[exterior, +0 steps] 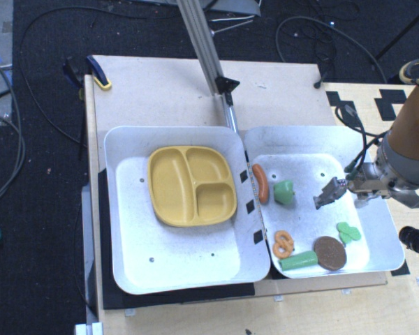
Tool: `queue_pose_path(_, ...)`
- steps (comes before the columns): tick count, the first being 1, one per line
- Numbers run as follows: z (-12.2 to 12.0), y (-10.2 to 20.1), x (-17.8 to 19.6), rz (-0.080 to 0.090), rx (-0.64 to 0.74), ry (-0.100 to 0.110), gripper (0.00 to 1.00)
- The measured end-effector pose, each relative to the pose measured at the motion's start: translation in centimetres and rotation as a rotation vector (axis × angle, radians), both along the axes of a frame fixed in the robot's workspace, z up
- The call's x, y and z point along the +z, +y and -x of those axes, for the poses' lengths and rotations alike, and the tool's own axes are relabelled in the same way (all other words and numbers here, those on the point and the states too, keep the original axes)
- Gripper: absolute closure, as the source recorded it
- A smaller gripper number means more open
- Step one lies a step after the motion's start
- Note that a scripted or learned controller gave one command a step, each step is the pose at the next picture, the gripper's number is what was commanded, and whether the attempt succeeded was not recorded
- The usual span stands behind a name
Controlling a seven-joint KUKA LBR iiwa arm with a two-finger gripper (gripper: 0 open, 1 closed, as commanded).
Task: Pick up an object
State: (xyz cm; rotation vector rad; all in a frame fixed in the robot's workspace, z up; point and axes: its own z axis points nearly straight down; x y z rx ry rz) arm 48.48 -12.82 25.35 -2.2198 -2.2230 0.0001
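The arm comes in from three o'clock and its claw (326, 194) hangs over the middle of the right bin (304, 142), with nothing between its tips; whether they stand wide or narrow I cannot tell from this angle. I judge this to be the approach step: no object has been picked yet and none is chosen for certain.

The candidates all lie in the right bin. A green block (284, 192) sits at nine o'clock from the claw, near it, with an orange sausage (261, 183) just beyond it by the bin's left wall. At five o'clock from the claw lies a small green piece (348, 232); at six o'clock a brown disc (329, 252), touching or almost touching a green cylinder (298, 260), with a pretzel (283, 243) beside that. The left bin (126, 257) holds a yellow divided tray (193, 185).

The next move, as I read it, calls for settling over one piece, probably the green block, which stands apart from its neighbours, then lowering straight down before closing
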Motion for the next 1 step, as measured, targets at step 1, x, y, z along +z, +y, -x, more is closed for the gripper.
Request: queue_pose_path(1,0.30,-0.13,-6.38,-0.001,-0.003,0.007,0.00)
